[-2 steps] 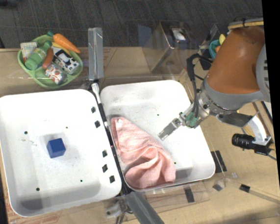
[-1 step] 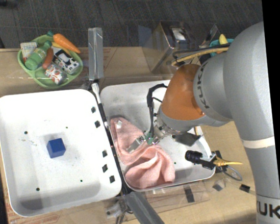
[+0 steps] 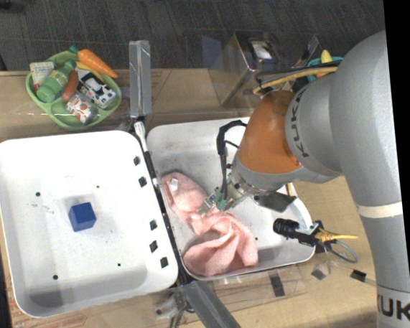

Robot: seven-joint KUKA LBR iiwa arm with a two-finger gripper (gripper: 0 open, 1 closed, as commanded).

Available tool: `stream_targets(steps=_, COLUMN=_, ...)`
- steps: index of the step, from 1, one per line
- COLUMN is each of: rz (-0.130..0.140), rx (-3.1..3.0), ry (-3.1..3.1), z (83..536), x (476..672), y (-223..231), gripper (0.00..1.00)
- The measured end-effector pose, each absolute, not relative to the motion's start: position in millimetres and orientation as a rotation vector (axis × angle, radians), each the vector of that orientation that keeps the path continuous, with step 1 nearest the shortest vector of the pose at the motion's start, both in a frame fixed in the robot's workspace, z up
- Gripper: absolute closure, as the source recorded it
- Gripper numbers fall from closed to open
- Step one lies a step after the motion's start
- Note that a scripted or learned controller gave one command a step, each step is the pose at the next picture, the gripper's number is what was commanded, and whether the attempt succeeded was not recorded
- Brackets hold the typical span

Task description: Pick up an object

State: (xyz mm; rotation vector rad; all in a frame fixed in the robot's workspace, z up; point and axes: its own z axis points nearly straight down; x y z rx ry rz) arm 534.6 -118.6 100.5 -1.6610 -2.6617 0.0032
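A: Where is the cloth (image 3: 213, 231) lying, and which way is it running?

B: It is lying crumpled in the right bin (image 3: 188, 136), its long axis running from upper left, by the divider, down to lower right, where it is bunching thickest near the front wall.

A: And the gripper (image 3: 218, 200)?

B: It is sitting at the cloth's upper edge, under the orange band (image 3: 268, 143). The wrist is covering the fingers, so I cannot tell how they stand.

A: What else is around?

B: A blue cube (image 3: 82, 215) is resting alone in the left bin (image 3: 17, 160). A green bowl (image 3: 73, 86) of toy food is standing behind it on the brown bench (image 3: 183, 86). Dark carpet is showing beyond. The arm is hiding the right bin's far side.
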Motion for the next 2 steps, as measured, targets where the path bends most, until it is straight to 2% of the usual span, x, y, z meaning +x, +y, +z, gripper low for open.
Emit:
stream_targets(steps=1, rz=0.002, rx=-1.899, ry=-2.501, z=192.0, x=600.1, y=-82.5, gripper=1.00)
stream_targets(steps=2, rz=0.005, rx=-1.887, ry=-2.505, z=200.5, x=600.0, y=-80.8, gripper=1.00)
